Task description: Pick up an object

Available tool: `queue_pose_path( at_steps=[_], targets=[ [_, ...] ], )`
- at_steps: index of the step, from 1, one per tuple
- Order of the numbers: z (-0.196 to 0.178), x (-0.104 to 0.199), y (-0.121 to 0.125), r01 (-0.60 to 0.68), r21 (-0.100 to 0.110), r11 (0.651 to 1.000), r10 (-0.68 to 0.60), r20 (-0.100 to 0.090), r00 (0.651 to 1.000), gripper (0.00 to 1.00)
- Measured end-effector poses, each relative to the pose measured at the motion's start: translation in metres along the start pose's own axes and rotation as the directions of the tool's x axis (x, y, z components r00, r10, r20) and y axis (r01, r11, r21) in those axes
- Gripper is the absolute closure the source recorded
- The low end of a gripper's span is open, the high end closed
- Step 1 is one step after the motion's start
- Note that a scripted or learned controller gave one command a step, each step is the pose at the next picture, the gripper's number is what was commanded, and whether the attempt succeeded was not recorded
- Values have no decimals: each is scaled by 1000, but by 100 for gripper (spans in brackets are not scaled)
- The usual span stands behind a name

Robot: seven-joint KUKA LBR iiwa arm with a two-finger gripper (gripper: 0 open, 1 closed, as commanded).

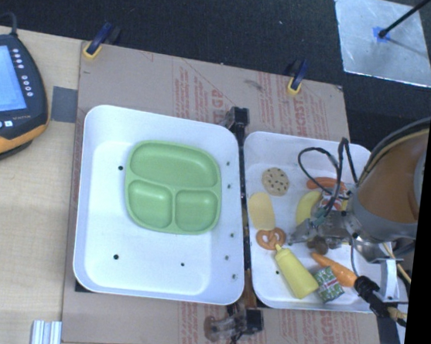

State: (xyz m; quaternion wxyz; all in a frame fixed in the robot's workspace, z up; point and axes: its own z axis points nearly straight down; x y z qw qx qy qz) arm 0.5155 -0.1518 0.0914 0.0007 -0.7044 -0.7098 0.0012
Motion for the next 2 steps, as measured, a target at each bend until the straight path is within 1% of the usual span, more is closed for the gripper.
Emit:
queue_pose_path(
  at_steps=[1,2],
  targets=[
    [-10,-2,0,4,1,1000,-4,3,1000,100],
    [-101,65,-9,-2,-2,1000,2,-1,1000,100]
  ],
)
